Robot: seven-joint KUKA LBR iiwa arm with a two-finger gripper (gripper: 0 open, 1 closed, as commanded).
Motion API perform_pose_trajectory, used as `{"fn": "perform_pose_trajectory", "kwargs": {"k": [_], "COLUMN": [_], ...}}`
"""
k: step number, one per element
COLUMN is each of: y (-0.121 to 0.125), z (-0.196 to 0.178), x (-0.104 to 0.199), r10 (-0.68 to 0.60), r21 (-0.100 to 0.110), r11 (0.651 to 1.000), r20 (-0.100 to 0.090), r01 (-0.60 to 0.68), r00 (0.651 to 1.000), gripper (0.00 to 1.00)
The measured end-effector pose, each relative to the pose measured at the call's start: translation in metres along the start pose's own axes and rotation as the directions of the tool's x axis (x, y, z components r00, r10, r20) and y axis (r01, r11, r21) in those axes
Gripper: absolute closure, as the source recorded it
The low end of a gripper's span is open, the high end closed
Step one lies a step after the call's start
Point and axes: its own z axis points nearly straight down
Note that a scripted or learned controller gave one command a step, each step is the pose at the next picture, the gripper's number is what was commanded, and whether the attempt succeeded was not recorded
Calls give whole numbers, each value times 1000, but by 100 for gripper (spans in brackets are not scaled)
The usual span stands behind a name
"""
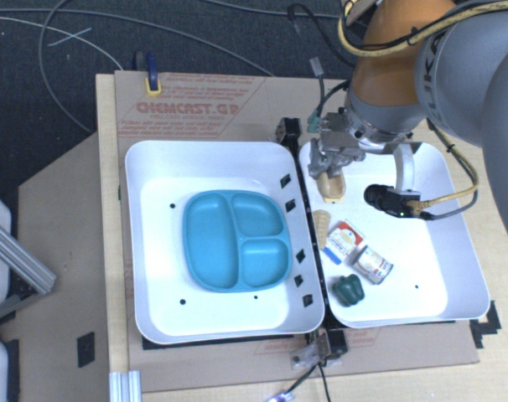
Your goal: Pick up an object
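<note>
My gripper [328, 162] hangs over the upper left corner of the right bin [443, 224], close to the wall between the two bins. A tan rounded object [331, 186] shows right beneath it, its top hidden by the gripper body. Further down the right bin lie a small tan piece [321, 221], a red and white packet [342, 243], a small can [373, 264] on its side and a dark green pepper-like object [348, 289].
The left bin [153, 224] holds a blue divided plate [236, 239]. A black cable and connector [392, 199] hang from the arm over the right bin. The bins rest on a cardboard sheet [195, 99]; loose cables cross the dark floor behind.
</note>
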Motion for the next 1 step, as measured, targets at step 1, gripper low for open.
{"fn": "perform_pose_trajectory", "kwargs": {"k": [1], "y": [4], "z": [-4], "x": [50], "r10": [1], "r21": [-5], "r11": [1000], "r20": [0], "r01": [-1], "r00": [1000], "gripper": [100]}}
